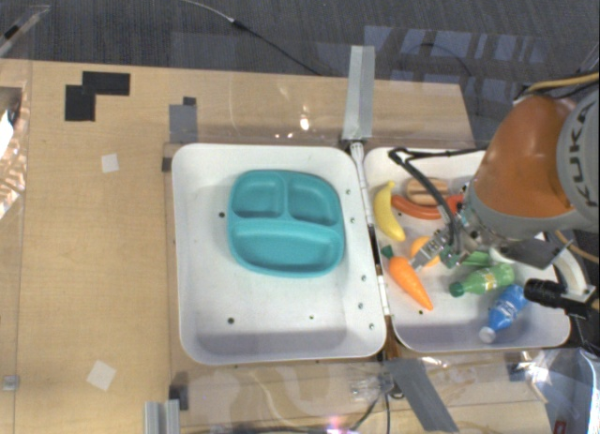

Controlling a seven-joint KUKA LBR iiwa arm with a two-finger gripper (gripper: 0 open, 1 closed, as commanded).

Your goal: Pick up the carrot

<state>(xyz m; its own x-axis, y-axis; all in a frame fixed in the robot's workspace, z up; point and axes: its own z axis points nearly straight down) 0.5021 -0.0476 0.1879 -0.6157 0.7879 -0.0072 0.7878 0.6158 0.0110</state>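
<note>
The carrot (pixel 411 280) is orange with a green stub at its upper left end. It lies slantwise on the floor of the right bin (pixel 525 336), near the bin's left wall. My gripper (pixel 431 251) hangs just above and to the right of the carrot's thick end, below the grey and orange arm (pixel 527 172). Its metal fingers point down and to the left. Nothing shows between them, and the carrot rests on the bin floor.
A yellow banana (pixel 387 211) lies above the carrot, with a red-orange sausage-like item (pixel 424 205) beside it. A green bottle (pixel 484 279) and a blue bottle (pixel 504 311) lie right of the carrot. The left bin (pixel 202 263) holds a teal divided plate (pixel 284 222).
</note>
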